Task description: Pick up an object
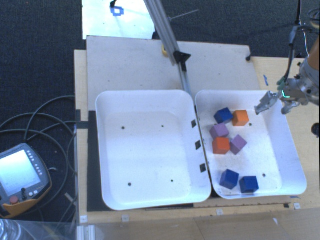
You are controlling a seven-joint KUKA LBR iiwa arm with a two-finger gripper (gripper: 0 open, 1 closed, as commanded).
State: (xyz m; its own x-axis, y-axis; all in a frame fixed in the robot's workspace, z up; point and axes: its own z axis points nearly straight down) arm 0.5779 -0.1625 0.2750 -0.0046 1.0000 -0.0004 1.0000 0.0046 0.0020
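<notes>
While jaws (pixel 274 104) hover, right bin (pixel 295 159) holds seven blocks (pixel 221 145).

The jaws are hanging over the far right corner of the right white plastic bin (pixel 296 156), which is sitting on the counter (pixel 130 61). Just left of the jaws, an orange cube (pixel 240 117) is lying beside a blue cube (pixel 223 115). Nearer the front, two purple cubes (pixel 219 130) (pixel 238 144) are flanking a red-orange cube (pixel 221 145). Two blue cubes (pixel 229 178) (pixel 248 184) are resting frontmost. The left white bin (pixel 145 101) is sitting further left.
</notes>
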